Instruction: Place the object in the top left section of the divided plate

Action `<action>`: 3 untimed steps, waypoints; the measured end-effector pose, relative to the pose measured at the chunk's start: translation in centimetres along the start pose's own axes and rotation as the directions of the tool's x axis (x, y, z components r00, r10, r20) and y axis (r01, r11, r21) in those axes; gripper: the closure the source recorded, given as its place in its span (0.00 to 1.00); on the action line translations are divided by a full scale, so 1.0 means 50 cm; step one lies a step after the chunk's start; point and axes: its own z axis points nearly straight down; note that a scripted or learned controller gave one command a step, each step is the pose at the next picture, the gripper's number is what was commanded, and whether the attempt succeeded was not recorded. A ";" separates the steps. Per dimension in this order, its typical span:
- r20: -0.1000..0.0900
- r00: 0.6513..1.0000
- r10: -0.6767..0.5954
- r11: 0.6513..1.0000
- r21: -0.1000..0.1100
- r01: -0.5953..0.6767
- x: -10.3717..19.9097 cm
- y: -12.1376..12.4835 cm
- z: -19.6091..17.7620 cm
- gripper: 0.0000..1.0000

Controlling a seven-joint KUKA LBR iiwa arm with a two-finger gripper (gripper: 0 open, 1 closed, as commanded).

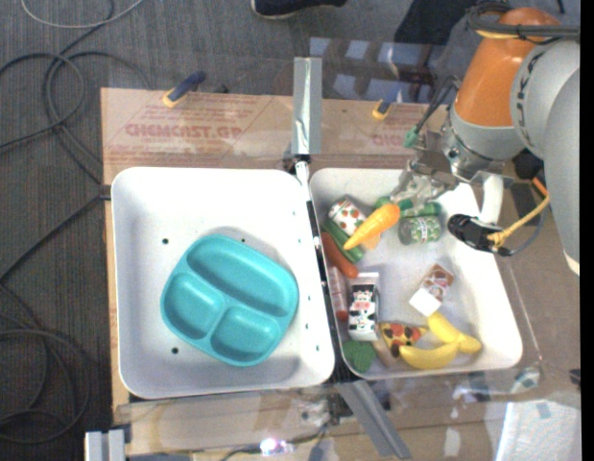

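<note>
Gripper [418, 188] low over right bin [503, 301] beside carrot [375, 225], fingers' state cannot be told; plate [229, 299] waits in left bin [143, 257] — secure carrot squarely before lifting across

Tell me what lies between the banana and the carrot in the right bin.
In the camera view, a small milk carton lies between the banana and the carrot, amid bare bin floor.
</note>
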 end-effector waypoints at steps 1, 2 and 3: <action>-0.003 0.984 0.179 0.984 0.003 -0.179 0.123 -0.109 0.069 1.00; -0.003 1.000 0.017 1.000 0.001 -0.017 0.244 -0.209 0.068 1.00; -0.002 1.000 -0.003 1.000 0.003 0.003 0.287 -0.357 0.069 1.00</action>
